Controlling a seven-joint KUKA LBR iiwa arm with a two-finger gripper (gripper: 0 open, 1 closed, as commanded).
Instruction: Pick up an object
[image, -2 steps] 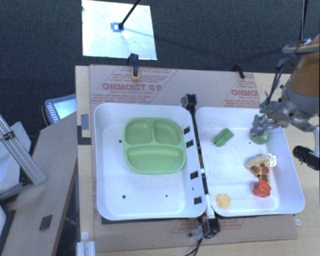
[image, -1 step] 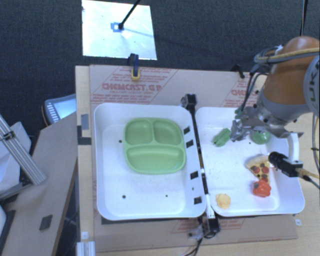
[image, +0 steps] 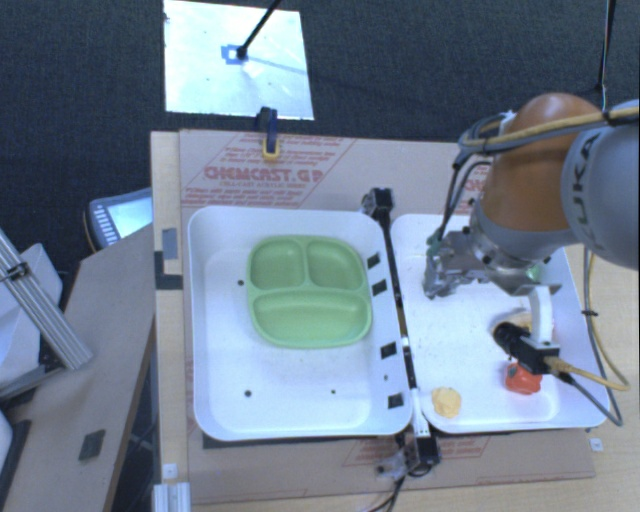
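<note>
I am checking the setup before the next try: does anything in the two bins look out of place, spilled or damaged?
Nothing stands out. The green divided plastic plate lies flat in the left white bin. In the right white bin, a small yellow lump and a small orange-red object rest apart on the floor.

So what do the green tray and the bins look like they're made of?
Green tray: likely molded plastic, matte to satin; uniform pale green, rounded compartment walls, soft highlights. Left bin and right bin: probably thin formed plastic, smooth white with a slight sheen and rounded rims, though the view can't rule out coated metal.
</note>
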